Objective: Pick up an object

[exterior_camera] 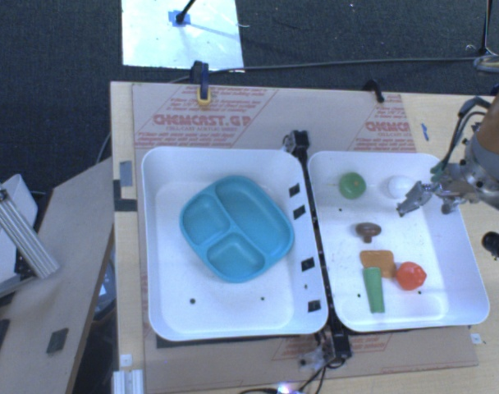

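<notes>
White ball (396, 186) lies just beside the gripper (430, 197), whose fingers are spread with nothing between them; pickup not yet done.

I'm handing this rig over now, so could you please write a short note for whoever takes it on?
Gripper: open, holding nothing, above the right bin's far side, near the white ball.
Also in the right bin: green ball, brown piece, orange block, green stick, red piece.
Left bin: blue divided plate.
Done: nothing picked.
Left: grasp and lift one object.
</notes>
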Motion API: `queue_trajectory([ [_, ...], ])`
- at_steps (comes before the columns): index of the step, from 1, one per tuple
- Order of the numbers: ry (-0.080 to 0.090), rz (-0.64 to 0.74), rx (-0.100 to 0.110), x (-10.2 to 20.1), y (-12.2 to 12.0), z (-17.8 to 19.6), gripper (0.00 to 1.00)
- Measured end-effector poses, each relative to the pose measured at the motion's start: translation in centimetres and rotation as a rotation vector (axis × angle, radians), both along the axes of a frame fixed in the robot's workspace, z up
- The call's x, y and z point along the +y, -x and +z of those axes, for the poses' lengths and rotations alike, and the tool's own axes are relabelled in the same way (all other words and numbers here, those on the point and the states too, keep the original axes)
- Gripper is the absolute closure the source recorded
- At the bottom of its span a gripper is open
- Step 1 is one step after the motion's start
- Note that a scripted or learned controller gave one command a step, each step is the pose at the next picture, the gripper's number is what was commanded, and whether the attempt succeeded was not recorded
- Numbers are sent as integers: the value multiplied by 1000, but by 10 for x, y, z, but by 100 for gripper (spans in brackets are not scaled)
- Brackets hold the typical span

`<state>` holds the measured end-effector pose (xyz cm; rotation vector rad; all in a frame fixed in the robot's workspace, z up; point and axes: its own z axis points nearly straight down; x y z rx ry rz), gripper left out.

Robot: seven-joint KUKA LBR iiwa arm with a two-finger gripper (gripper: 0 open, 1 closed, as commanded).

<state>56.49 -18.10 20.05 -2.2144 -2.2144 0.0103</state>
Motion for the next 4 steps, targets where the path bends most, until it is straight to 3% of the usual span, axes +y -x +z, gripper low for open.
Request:
queue_trajectory([
  [1, 3, 3, -13, 1, -3, 7, 0],
  [3, 2, 1, -10, -10, 4, -91, 0],
  [4, 2, 2, -11, -9, 3, -117, 0],
])
